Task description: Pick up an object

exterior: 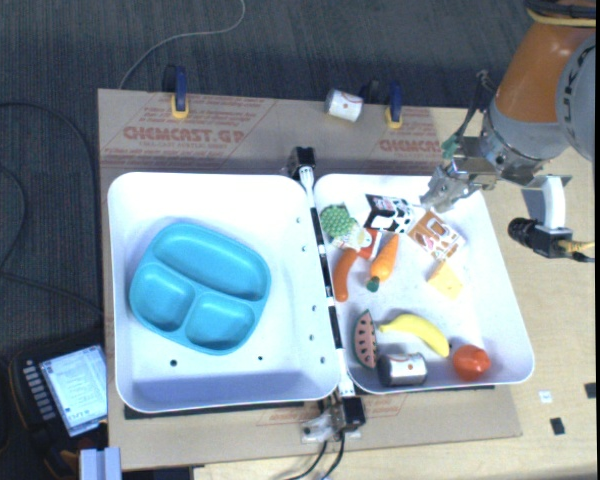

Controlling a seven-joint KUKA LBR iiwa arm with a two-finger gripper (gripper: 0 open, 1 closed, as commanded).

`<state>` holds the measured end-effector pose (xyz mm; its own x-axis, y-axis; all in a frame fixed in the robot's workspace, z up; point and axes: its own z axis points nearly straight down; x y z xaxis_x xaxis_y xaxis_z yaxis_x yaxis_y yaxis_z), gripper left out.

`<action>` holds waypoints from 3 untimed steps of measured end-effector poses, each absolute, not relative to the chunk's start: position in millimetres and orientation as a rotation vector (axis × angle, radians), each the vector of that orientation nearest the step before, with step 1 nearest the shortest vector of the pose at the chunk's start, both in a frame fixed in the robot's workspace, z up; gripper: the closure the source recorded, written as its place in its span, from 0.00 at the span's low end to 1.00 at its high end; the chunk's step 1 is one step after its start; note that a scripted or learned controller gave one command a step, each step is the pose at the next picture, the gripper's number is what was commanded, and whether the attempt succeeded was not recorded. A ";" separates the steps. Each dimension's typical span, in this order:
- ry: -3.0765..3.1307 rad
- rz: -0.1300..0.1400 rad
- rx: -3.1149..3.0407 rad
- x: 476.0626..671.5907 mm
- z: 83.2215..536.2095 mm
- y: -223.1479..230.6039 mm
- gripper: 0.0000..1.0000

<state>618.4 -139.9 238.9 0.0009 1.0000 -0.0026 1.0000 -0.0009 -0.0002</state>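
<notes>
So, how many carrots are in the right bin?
2. One carrot lies at the bin's left side by the divider, and another carrot lies just right of it, near the middle. The toys are crowded, so more may be hidden.

The arm [555,68] comes in from the upper right, its orange band sitting broad above the grey wrist. It slants down and to the left, and the wrist narrows into a cluster of metal fittings. The gripper [442,194] points down-left from there, poised low. A black piece with a white bracket juts out beside the wrist, to its right.
</notes>
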 end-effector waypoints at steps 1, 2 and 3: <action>2.220 -0.002 2.220 618.7 239.1 -139.4 0.00; 2.220 0.003 2.218 590.6 87.6 -139.4 0.00; 2.216 0.005 2.215 591.8 98.8 -140.3 1.00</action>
